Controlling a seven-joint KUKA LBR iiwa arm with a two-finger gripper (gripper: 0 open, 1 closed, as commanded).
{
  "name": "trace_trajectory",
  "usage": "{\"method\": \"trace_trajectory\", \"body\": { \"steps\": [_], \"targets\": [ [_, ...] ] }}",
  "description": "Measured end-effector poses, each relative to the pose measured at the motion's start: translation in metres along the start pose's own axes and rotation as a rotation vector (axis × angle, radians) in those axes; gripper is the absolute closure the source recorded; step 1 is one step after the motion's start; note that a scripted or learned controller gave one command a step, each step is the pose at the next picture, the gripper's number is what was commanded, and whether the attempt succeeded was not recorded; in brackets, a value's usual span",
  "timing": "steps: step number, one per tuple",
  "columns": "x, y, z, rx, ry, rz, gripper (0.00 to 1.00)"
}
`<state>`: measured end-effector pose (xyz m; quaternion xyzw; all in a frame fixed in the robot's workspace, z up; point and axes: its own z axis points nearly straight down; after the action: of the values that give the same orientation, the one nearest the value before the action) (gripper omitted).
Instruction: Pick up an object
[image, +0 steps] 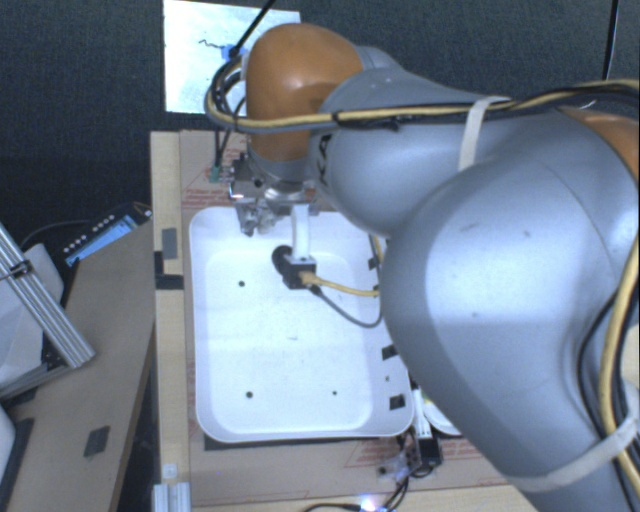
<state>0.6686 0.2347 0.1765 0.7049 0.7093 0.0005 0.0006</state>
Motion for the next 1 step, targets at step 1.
{"method": "trace_trajectory", "body": {
  "steps": [1],
  "targets": [
    [-0.0002,0.0004,-0.0137,-0.001,0.002,0.001,1.00]
  ]
}}
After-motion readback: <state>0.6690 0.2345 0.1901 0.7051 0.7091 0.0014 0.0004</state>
